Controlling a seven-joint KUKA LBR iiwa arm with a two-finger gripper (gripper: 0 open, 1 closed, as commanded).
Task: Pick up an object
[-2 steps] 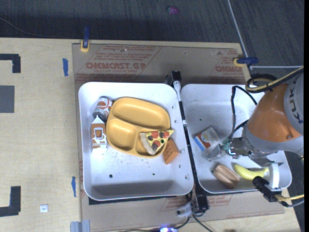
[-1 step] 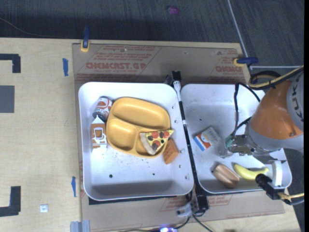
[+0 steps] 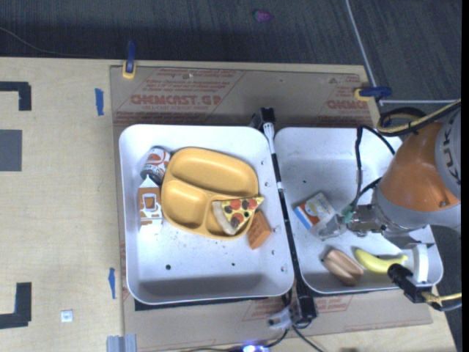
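Dark grey carpet runs behind a pale wooden bench (image 3: 58, 218) topped with a brown printed board (image 3: 183, 97) held by blue and yellow clamps. Two shallow white bins sit side by side on it. In the left bin (image 3: 198, 270) lies a yellow moulded plastic tray with divided hollows (image 3: 201, 189), a toy pizza slice (image 3: 234, 213) resting in its near right hollow. A small can (image 3: 154, 166) and a white and orange carton (image 3: 149, 204) lie against the tray's left side, and an orange-brown wedge (image 3: 259, 232) touches its right corner.

In the right bin (image 3: 322, 149) a small white, blue and red packet (image 3: 314, 210) lies near the middle, with a brown sausage-shaped toy (image 3: 343, 265) and a yellow banana (image 3: 377, 261) close to the near wall. The grey arm with its orange band (image 3: 418, 182) reaches in from the right. Its metal gripper (image 3: 333, 224) sits low just beside the packet's right edge; whether it is open or closed, or grasping anything, cannot be told from here.
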